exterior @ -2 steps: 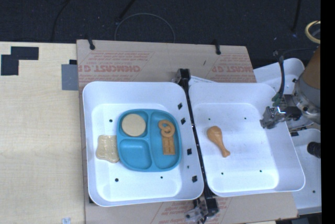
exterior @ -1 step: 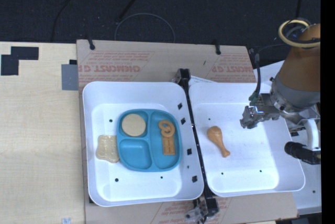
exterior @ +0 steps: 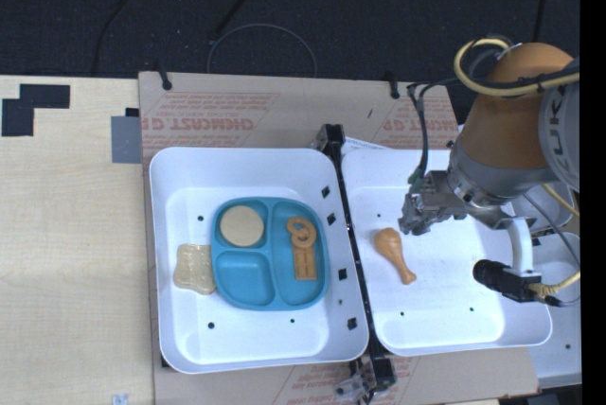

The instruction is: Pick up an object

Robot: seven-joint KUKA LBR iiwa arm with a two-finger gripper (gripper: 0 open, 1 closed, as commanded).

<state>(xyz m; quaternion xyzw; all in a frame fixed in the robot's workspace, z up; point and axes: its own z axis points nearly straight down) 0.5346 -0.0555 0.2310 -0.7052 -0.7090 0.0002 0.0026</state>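
tool [exterior: 418, 216] just beside drumstick [exterior: 395, 254] | grip perhaps empty, opening unclear | blue tray [exterior: 268, 292] left bin

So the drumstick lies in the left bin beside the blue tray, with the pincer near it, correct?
Not quite. The camera view shows the drumstick in the right bin, apart from the blue tray, which sits in the left bin. The pincer is near the drumstick.

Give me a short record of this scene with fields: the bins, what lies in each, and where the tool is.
left bin: blue tray, pale piece at its left edge
tray contents: round cracker, brown key-shaped item
right bin: drumstick toy
tool: above right bin, just right of the drumstick toy, holding nothing visible
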